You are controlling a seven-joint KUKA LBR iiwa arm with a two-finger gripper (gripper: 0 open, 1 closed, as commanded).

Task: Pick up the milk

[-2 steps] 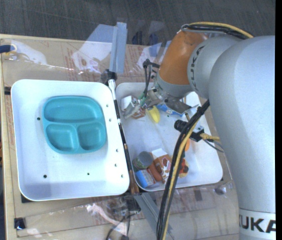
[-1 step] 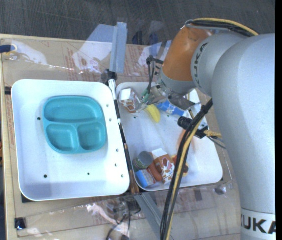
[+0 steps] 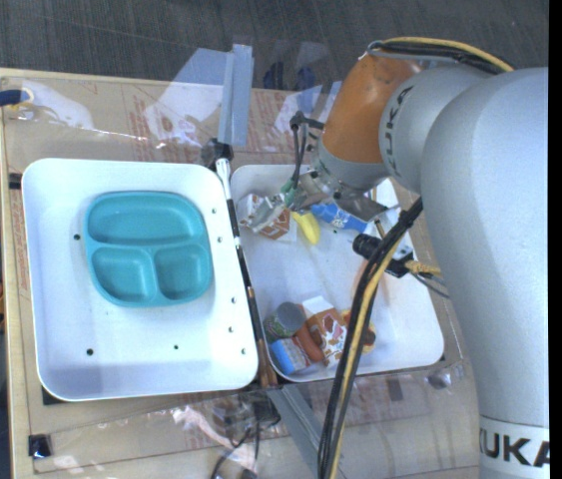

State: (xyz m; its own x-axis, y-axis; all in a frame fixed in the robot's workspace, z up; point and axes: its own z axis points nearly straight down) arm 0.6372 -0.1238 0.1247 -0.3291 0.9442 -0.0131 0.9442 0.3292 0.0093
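Camera view: one slanted look down on both bins, arm coming in from the right.
Gripper (image 3: 295, 193): low in the far left corner of the right bin (image 3: 415, 332), under the orange band; whether it is spread or closed, I cannot tell, as the wrist hides most of it.
Milk (image 3: 266, 216): a small carton with brown and white print, lying tilted in that same far left corner, just beside the gripper tip; contact cannot be made out, and nothing shows it lifted.
Banana (image 3: 307, 229): a small yellow piece just right of the milk, near the gripper.
Blue pack (image 3: 340, 215): flat, blue and white, right of the banana, partly under the wrist.
Near pile: at the right bin's near left corner, a grey round can (image 3: 286, 319), a blue item (image 3: 285, 355) and a brown and white packet (image 3: 322, 335), close together.
Cable (image 3: 358, 317): yellow and black, hanging from the arm across the right bin.
Left bin (image 3: 61, 347): holds a teal tray (image 3: 148, 244) with three compartments, well apart from the gripper.
Bench (image 3: 91, 118): pale board under both bins, with clear plastic sheet along its far side.
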